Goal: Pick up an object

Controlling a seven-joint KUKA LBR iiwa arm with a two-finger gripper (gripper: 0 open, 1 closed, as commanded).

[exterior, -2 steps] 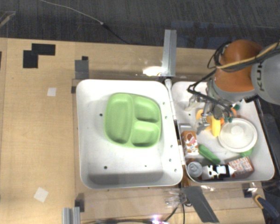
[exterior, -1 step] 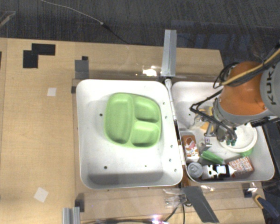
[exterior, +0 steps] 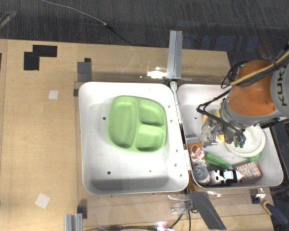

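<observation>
Tool [exterior: 225, 137] low over right bin [exterior: 277, 173], above white plate [exterior: 248, 146]; grip state cannot tell. Green marker [exterior: 218, 159] lies just below it, long axis running left-right.

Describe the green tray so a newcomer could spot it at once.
Two white bins sit side by side on the bench; look in the left bin, away from the arm. The green tray lies near its middle, pale green with three compartments. It is the one big item there, while the right bin holds small clutter under the gripper.
</observation>
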